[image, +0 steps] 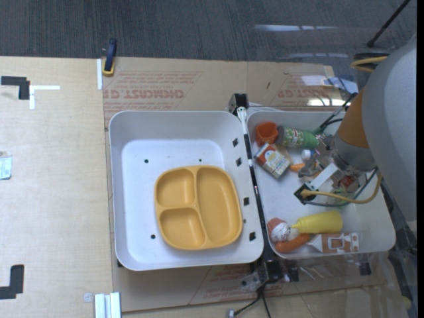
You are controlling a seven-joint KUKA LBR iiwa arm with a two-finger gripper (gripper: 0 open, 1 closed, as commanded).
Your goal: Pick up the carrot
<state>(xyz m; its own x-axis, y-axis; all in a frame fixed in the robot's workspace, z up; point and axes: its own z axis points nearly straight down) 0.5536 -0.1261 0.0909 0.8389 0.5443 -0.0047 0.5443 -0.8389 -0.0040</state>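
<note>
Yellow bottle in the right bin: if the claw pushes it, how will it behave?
The yellow bottle lies on its side and looks round, so it would probably roll. Its smooth, plastic-looking skin may slip under a light grip. It rests close to the carton, so a push toward that would likely shove both.

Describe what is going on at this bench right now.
A grey robot arm with an orange band reaches into the right white bin, its gripper down among the clutter near a green bottle. The long orange carrot lies at that bin's near edge, beside a yellow squeeze bottle, apart from the gripper and not yet picked up. The left white bin holds a yellow divided plate.
</note>
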